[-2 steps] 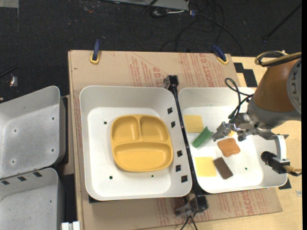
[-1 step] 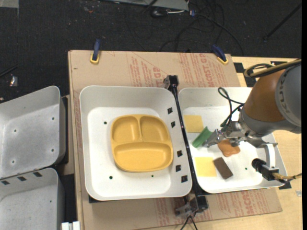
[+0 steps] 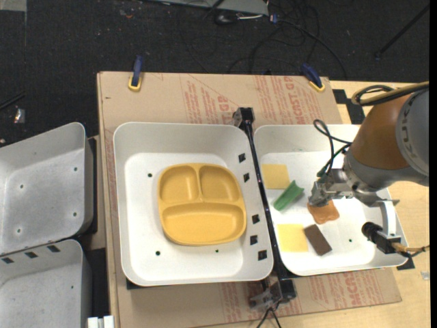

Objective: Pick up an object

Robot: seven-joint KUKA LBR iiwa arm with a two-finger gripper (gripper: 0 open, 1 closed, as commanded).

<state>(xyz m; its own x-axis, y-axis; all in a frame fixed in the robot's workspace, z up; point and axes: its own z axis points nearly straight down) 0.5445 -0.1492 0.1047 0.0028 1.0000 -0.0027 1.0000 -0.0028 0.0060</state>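
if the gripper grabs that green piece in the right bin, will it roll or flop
The green piece looks like a flat, angular wedge, so it probably won't roll. Its edges look straight, which suggests that it is stiff rather than floppy. It is small next to the yellow tray, so it is likely light and may skid on the smooth right bin if nudged.

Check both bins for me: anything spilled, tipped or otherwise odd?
Nothing stands out. The yellow divided plate lies flat in the left bin; the small pieces in the right bin lie separate, with the claw over the orange one.
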